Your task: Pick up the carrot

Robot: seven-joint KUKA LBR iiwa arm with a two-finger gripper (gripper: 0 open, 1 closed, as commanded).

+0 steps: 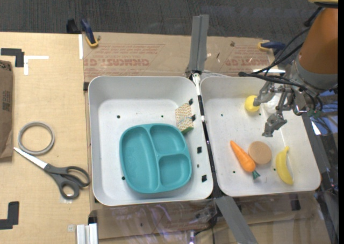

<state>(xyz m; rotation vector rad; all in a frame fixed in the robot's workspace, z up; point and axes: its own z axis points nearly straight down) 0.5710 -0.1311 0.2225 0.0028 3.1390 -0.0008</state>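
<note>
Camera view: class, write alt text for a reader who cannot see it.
An orange carrot lies in the right white bin beside a tan round disc, a banana and a yellow piece, with the robot's end effector above them. The left bin holds a teal divided tray and a sponge; scissors and a tape roll lie outside.

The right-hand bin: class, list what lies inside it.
Inside the right bin lie a carrot, a round tan disc, a banana and a small yellow item. The claw hangs over it, covering a patch of floor.
</note>
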